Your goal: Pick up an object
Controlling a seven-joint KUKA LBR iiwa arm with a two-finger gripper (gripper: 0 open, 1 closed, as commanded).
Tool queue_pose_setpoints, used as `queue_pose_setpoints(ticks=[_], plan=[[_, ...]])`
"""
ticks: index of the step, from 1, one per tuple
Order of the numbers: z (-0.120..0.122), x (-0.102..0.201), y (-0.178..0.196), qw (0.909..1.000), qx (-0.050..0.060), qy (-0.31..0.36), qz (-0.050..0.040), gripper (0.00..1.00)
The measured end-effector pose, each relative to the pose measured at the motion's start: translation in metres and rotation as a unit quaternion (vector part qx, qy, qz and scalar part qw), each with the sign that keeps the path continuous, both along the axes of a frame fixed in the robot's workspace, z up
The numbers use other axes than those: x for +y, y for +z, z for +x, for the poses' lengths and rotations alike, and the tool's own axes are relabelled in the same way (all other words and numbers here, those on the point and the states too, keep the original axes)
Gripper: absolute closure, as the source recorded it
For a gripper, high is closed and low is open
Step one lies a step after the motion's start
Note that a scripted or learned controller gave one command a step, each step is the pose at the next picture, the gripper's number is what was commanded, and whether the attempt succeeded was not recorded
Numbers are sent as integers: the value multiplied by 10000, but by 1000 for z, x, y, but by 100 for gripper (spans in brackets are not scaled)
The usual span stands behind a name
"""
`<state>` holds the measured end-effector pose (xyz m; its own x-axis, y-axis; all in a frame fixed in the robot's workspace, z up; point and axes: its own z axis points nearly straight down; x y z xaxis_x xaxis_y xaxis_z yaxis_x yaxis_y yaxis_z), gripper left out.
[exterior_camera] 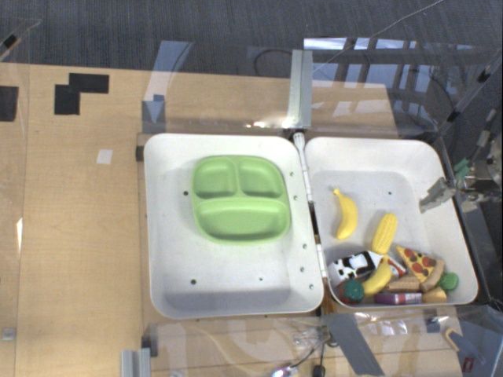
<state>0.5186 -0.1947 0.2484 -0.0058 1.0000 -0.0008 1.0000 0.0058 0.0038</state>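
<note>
Jaws cannot be made out: whether they stand apart or together I cannot tell, since the gripper sits at the right bin's right edge among grey hardware that blurs into it. Nothing is visibly held.

Candidate objects lie in the right bin. A banana lies alone near the middle, with a corn cob just beside it toward the right. At the near edge, heaped together and touching, are a cow, a second banana, a pizza slice and some small bits. The left bin carries a green tray.

Risk, in my judgement: aiming into the heap could nip two toys or wedge against the bin wall, and curved plastic may squirt free as the jaws close. The lone banana looks safest.
</note>
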Motion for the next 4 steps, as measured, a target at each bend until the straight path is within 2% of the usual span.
queue_pose_setpoints(ticks=[1, 2, 3, 4], plan=[[6, 58, -158, 10000, -61, -51, -7, 0], [1, 95, -149, 9994, 0, 341, 5, 0], [46, 102, -158, 9986, -62, 533, -5, 0], [48, 104, -146, 9985, -90, 545, 14, 100]])
